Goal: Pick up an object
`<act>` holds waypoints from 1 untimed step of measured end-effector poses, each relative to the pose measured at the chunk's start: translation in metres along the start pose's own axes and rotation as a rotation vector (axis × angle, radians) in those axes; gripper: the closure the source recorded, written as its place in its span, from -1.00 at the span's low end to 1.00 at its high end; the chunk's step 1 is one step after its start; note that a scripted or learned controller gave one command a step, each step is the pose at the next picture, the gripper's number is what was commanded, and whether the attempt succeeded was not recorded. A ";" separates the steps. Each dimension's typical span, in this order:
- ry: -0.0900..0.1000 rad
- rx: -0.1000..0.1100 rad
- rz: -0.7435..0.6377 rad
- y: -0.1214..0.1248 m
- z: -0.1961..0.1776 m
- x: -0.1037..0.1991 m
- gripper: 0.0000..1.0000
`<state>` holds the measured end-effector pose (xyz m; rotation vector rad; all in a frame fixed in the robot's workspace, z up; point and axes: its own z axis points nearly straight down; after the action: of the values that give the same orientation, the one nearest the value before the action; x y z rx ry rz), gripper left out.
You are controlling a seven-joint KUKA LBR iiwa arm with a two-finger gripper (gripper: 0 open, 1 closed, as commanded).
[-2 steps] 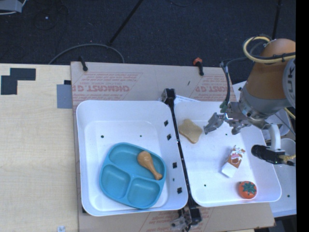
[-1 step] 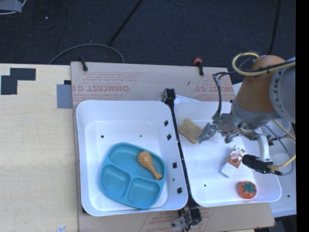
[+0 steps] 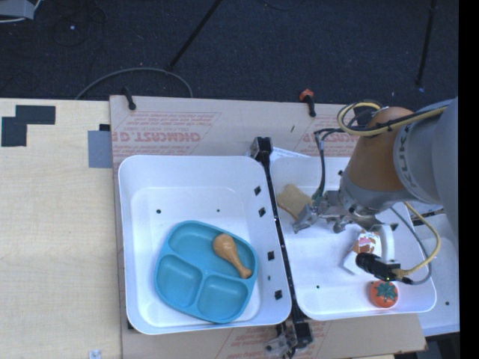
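Two bins (image 3: 142,200); one blue plate (image 3: 187,283); one drumstick (image 3: 233,254); one tomato (image 3: 384,294); gripper (image 3: 305,221) grasp: cannot tell.

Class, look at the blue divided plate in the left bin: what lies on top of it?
A toy chicken drumstick lies on the blue plate, across its upper right compartment. The other two compartments show bare blue. What the plate covers beneath cannot be seen.
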<state>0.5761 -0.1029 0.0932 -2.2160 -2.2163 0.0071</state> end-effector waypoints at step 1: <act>-0.001 -0.003 0.004 -0.001 0.006 -0.001 -1.00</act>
<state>0.5754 -0.1034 0.0871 -2.2222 -2.2145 0.0042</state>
